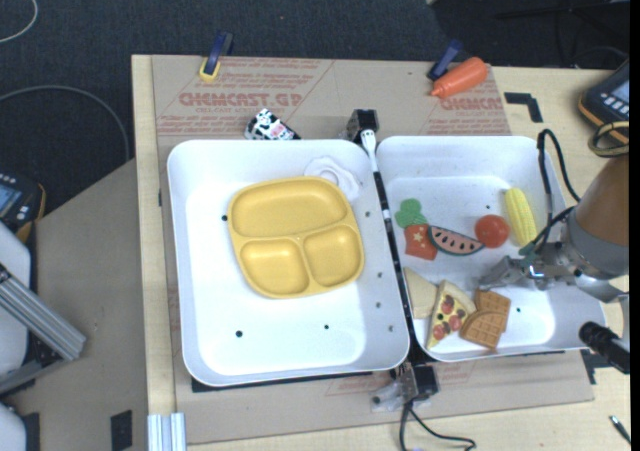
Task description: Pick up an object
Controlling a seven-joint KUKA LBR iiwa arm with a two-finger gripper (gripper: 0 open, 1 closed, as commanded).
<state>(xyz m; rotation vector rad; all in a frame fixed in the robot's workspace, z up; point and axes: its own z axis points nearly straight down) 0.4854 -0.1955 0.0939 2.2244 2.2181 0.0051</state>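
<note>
Camera view has my end effector (512, 272) low inside the right bin (450, 154), reaching in from the right edge; I cannot tell how it is set, and nothing shows in its grip. Just beside its tip lies the waffle (487, 318), flat on the bin floor, long axis running from upper right to lower left. Touching the waffle's left side is the pizza slice (448, 312), its narrow point aimed up. Above them the watermelon slice (455, 239) lies across the bin, long axis roughly left to right, next to a red block (420, 244) and a green piece (409, 211). A tomato (490, 230) sits beside the corn (518, 214), which points up and down the bin. On the worktop (150, 239), the left bin (190, 269) holds a yellow tray (295, 236).
</note>
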